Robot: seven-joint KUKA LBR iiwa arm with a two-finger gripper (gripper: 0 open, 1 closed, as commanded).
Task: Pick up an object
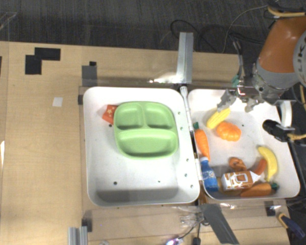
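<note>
Yellow toy corn (218, 118) lies in the right bin (291, 185), in the upper right of the frame. The pincer (238, 101) hangs just above it, fingers spread apart, gripping nothing. An orange pepper (228, 131) sits just beside the corn. A green plate (145, 128) rests in the left bin (99, 172).

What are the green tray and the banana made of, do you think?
The green tray looks like moulded plastic: one even colour, rounded compartments, soft sheen. The banana is probably a plastic toy, smooth and evenly yellow, though it is too small to be sure.
</note>
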